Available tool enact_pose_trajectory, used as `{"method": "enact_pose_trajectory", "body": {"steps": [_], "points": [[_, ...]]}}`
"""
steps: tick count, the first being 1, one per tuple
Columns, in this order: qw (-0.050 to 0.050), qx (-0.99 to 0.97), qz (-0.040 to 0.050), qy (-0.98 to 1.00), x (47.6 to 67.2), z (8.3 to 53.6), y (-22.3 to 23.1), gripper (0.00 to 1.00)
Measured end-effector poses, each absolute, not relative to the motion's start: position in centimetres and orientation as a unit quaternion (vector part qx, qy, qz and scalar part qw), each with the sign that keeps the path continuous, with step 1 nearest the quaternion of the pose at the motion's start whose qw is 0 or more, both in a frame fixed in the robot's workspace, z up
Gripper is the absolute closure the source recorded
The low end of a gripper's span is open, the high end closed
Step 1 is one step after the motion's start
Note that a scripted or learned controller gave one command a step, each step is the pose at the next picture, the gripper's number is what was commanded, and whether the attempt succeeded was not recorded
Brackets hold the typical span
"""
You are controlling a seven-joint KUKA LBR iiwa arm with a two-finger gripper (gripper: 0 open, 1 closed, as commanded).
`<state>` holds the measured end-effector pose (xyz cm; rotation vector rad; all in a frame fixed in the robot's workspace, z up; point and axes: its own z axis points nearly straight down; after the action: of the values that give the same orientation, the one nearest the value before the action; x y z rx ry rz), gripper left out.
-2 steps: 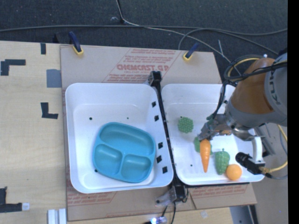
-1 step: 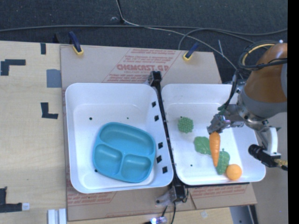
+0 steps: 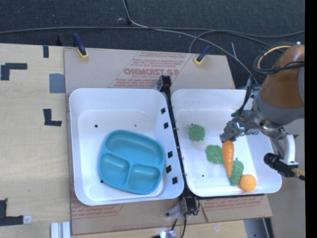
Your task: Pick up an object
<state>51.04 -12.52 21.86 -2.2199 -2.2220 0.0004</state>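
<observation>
The right bin [image 3: 198, 103] holds several toy foods. An orange carrot [image 3: 228, 158] lies lengthwise near the bin's middle, with a green leafy piece [image 3: 214, 154] to its left. A darker green piece [image 3: 237, 172] and a round orange fruit [image 3: 247, 182] lie at its lower end. A bumpy green ball [image 3: 196, 132] sits alone further left. My gripper [image 3: 232, 132] hangs low over the bin, right at the carrot's upper end, and seems to touch or nearly touch it. The wrist hides its tips.
The left bin [image 3: 84, 108] holds a blue divided tray [image 3: 132, 161]. A black divider [image 3: 171, 133] runs between the bins. Cables cross the dark surface at the back. The arm's grey and orange body [image 3: 282, 90] overhangs the right bin's right side.
</observation>
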Motion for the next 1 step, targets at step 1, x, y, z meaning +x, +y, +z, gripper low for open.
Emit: {"method": "enact_pose_trajectory", "body": {"steps": [1], "points": [[0.001,-0.705,0.0,-0.709,49.87,22.36,-6.58,1.0]]}}
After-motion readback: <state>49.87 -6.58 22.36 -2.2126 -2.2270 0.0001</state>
